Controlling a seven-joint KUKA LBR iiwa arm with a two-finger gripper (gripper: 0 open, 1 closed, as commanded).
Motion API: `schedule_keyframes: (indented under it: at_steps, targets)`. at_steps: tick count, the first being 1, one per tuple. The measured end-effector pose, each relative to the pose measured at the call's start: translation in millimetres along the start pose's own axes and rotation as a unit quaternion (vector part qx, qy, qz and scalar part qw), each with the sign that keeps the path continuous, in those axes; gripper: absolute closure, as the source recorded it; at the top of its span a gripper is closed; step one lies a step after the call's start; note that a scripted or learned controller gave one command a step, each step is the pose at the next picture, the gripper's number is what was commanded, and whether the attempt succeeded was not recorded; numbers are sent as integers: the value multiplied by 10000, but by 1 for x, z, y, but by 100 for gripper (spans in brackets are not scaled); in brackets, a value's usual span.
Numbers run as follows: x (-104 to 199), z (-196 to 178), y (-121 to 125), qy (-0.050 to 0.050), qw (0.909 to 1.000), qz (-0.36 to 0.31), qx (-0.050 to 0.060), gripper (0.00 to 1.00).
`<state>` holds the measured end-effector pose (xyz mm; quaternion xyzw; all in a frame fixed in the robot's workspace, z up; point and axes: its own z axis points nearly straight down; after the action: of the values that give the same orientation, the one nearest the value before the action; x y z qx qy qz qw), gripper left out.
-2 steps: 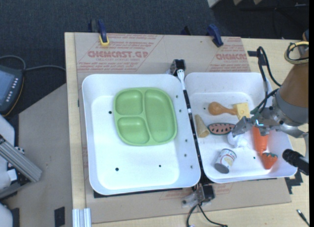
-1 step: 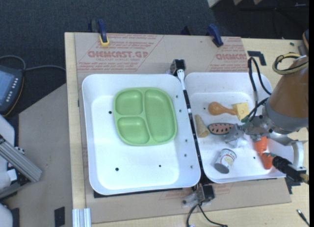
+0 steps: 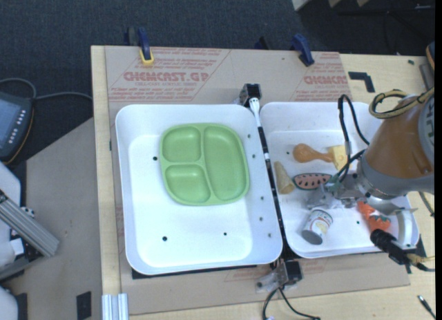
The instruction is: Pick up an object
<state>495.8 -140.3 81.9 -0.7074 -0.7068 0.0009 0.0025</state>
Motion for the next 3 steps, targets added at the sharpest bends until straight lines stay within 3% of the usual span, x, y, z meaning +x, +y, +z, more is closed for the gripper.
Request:
schedule_keyframes:
  at_steps: [1, 3]
  targets:
    - [-1, -14, 2, -17, 10000, 7, -41, 100]
    - [1, -106, -3, -22, 10000, -6, -51, 100]
